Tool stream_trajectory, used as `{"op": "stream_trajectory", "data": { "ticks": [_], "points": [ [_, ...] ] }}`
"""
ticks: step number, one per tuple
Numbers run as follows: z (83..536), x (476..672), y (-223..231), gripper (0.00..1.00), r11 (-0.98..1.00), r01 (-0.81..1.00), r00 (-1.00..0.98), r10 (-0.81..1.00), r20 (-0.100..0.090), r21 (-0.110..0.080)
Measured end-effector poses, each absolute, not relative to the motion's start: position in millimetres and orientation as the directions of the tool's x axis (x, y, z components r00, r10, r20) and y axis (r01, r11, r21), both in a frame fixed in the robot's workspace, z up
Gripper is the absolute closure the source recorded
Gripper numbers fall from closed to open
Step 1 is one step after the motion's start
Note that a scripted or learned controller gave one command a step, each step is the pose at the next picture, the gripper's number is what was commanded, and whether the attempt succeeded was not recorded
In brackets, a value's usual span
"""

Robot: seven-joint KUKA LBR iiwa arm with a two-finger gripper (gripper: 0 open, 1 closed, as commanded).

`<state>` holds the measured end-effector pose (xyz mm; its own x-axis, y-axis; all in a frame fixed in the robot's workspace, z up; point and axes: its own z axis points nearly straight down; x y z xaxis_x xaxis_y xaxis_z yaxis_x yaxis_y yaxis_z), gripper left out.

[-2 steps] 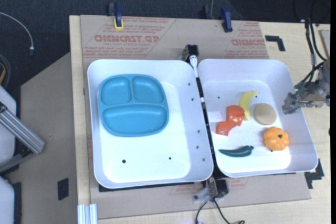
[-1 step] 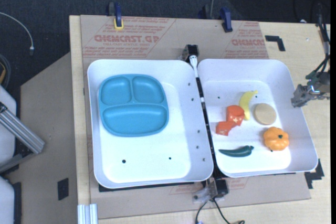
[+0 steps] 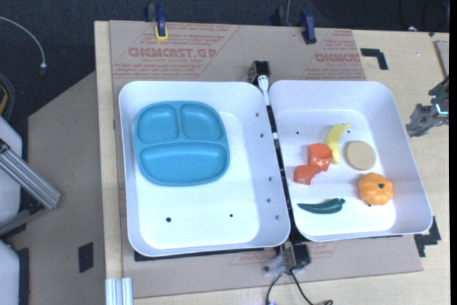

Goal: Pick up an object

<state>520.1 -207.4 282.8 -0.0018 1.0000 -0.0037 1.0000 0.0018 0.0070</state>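
The right bin [image 3: 400,128] holds several toy foods. A yellow banana [image 3: 337,133] lies beside a tan round disc [image 3: 360,155]. To the left of them is a red pepper [image 3: 319,155], with a smaller red piece [image 3: 305,174] just below it. An orange pumpkin [image 3: 375,189] sits near the bin's front right corner. A dark green chili [image 3: 321,206] lies along the front wall. My gripper [image 3: 427,117] is at the view's right edge, outside the right bin's rim and well apart from all the foods.
The left bin [image 3: 243,218] holds a blue divided plate [image 3: 183,143] in its back left part. A black hinge strip [image 3: 273,136] runs between the two bins. Blue clamps [image 3: 160,21] grip the board's far edge.
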Motion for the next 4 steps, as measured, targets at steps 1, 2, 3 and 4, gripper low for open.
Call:
{"op": "stream_trajectory", "data": {
  "ticks": [1, 2, 3, 4],
  "points": [
    [284.5, 530.3, -159.1, 1.0, 0.006, 1.0, -0.006, 1.0, 0.0, 0.002],
    [270.2, 543.6, -99.0, 1.0, 0.007, 1.0, -0.007, 1.0, 0.003, -0.002],
    [272.7, 560.4, -47.6, 1.0, 0.006, 1.0, -0.006, 1.0, 0.0, 0.003],
    [269.4, 572.6, -4.1, 1.0, 0.005, 1.0, -0.005, 1.0, 0.0, 0.003]
  ]
}}
